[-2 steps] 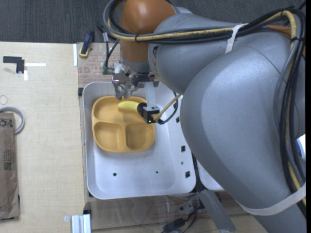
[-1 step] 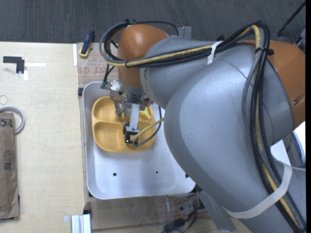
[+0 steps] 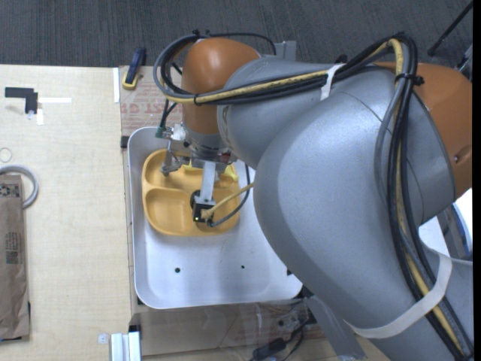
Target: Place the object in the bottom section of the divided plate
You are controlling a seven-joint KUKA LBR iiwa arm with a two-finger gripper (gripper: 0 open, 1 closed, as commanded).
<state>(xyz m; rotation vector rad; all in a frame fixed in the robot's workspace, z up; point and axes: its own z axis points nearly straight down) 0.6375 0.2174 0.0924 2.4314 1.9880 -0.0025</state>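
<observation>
The pincer [image 3: 177,161] hangs low over the upper half of the divided plate [image 3: 147,194], just left of the frame's centre, and whether it is spread or pressed together I cannot tell, since the wrist and its orange band [image 3: 214,62] sit right above it and hide the working end. For the same reason the object itself is hidden: it may be in the pincer or on the plate beneath it, and the view does not settle which. The plate is yellow, with a ridge running across it, and its bottom section [image 3: 171,210] lies toward the lower edge of the frame, bare as far as can be seen, so by my reading the placing is not yet done. The pincer stands over the wrong compartment for the task, so a short shift toward the lower frame edge would likely be needed before any release. The plate rests in the upper left of the white bin [image 3: 203,277], close to the bin's left wall, which leaves little room on that side. The bulky grey arm [image 3: 338,164] fills the right of the frame, reaching in across the bin. Left of the bin lies the pale bench [image 3: 68,186], with a brown packet [image 3: 11,254] at the far left edge and a blue-handled tool [image 3: 136,65] near the bin's upper corner, both well apart from the work
</observation>
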